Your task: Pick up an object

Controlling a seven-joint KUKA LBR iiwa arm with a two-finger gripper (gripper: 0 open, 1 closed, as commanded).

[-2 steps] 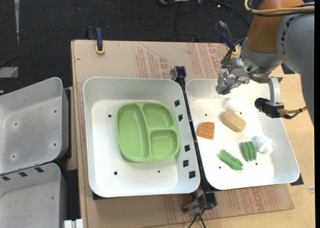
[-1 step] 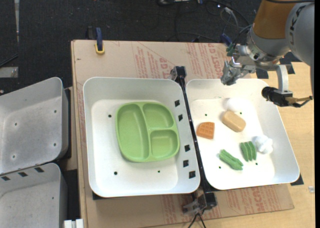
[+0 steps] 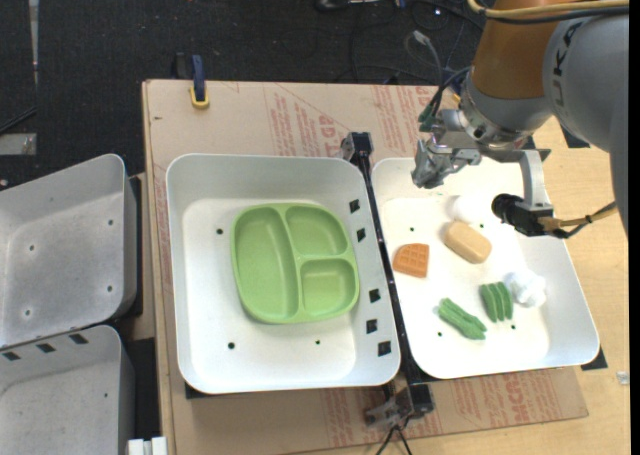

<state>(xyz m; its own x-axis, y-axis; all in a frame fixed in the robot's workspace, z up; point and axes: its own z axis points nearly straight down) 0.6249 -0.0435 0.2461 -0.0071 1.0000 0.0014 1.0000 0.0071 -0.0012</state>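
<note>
- We count six loose pieces in the right bin [image 3: 570, 273]: one tan bread roll [image 3: 468, 241], one orange waffle-looking piece [image 3: 411, 259], two green veggie pieces [image 3: 461, 318] [image 3: 496, 300], one white lump [image 3: 527, 289] touching the second green one, plus one white round thing [image 3: 466, 207] near the back.
- The gripper [image 3: 429, 171] hangs over the bin's back left corner. From it, the roll sits at about 5 o'clock, near but apart; the waffle piece is around 6 o'clock.
- Honestly we can't tell if the pincer is spread or clenched, and nothing shows between its tips.
- The left bin [image 3: 200, 273] has one green divided plate [image 3: 295, 263].
</note>
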